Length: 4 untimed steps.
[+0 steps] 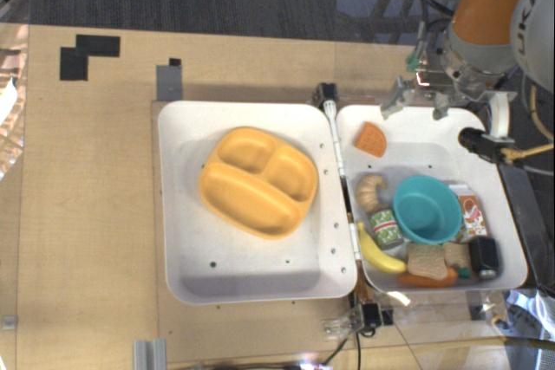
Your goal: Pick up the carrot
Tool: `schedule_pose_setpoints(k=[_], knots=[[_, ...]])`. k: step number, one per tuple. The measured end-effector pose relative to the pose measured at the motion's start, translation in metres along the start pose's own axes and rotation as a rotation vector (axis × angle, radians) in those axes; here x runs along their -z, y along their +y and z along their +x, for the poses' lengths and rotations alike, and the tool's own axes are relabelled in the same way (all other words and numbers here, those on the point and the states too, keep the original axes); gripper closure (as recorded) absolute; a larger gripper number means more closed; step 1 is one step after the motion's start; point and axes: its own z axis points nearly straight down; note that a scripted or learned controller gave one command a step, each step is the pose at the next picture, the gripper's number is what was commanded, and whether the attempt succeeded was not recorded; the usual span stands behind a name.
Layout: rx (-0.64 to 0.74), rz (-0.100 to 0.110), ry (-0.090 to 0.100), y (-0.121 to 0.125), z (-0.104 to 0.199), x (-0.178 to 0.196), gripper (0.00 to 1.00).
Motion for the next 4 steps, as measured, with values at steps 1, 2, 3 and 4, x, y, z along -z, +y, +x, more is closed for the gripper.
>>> schedule_pose_setpoints(k=[1,2,3,4], knots=[[0.27,-0.006,-0.001,-0.01,0.0,-0.148,0.0],[0.171,-0.015,0.002,-0.065,0.071,-0.045,0.0],[0.185,-0.001,0.005,-0.09,0.151,-0.052,0.0],[0.293,-0.006,-0.003,-0.037,0.1,-0.033,0.0]])
